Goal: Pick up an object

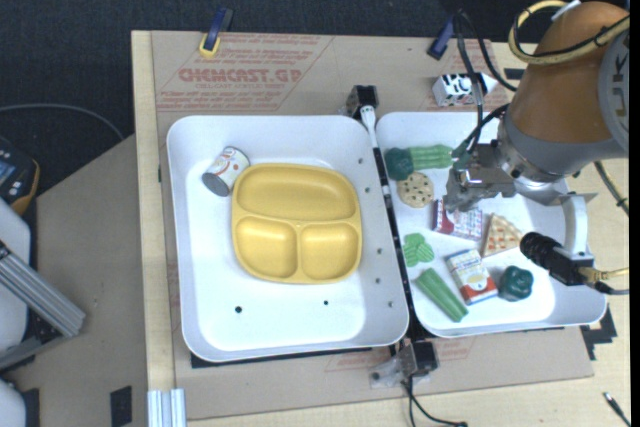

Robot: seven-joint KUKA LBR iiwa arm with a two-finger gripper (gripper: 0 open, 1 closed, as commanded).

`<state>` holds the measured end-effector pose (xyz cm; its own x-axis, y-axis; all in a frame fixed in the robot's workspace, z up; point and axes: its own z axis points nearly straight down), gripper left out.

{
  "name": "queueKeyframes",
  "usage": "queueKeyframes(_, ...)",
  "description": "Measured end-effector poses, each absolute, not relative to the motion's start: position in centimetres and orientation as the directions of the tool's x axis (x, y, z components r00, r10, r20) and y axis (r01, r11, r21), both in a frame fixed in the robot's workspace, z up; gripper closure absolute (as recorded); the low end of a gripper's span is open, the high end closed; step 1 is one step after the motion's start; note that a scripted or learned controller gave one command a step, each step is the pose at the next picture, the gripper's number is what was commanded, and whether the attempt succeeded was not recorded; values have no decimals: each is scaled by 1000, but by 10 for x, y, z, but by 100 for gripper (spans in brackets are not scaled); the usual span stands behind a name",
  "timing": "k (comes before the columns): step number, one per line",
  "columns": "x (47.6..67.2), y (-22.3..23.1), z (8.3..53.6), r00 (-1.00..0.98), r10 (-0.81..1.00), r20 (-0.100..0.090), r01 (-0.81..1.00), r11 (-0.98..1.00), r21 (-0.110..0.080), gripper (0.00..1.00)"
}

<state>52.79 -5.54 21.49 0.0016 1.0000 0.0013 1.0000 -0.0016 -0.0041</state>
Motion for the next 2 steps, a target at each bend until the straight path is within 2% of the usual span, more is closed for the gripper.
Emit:
queueKeyframes(1, 530, -50, 235, -1, 1000, 0, 1000, 1, 4, 100)
queueKeyframes(2, 534, -65, 223, 1, 1000, 0, 1000, -1, -1, 100)
